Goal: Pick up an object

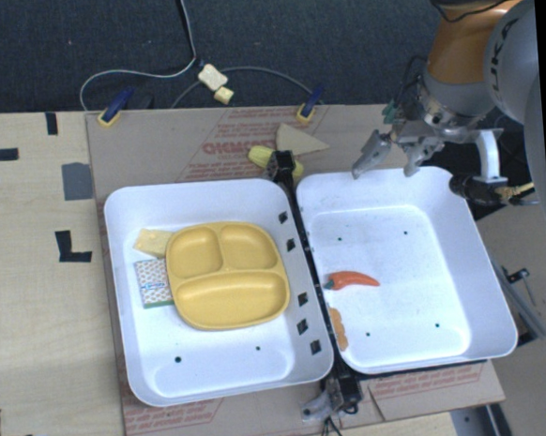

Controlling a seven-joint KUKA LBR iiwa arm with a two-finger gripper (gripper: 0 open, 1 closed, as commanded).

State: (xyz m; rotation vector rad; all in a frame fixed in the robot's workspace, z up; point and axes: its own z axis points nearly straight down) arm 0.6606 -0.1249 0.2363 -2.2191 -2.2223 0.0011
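Gripper (389,157) open and empty, parked over the right bin's (463,235) far rim, chili (353,279) well below-left of it, reachable.

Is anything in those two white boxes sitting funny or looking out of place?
Slightly. In the left bin, the yellow divided plate lies on top of a small patterned card and a pale yellow piece, half covering both. In the right bin, a small orange item sits jammed against the left wall, near the red-orange pepper.

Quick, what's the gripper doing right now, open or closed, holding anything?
Gripper: open, holding nothing, above the far rim of the right bin.
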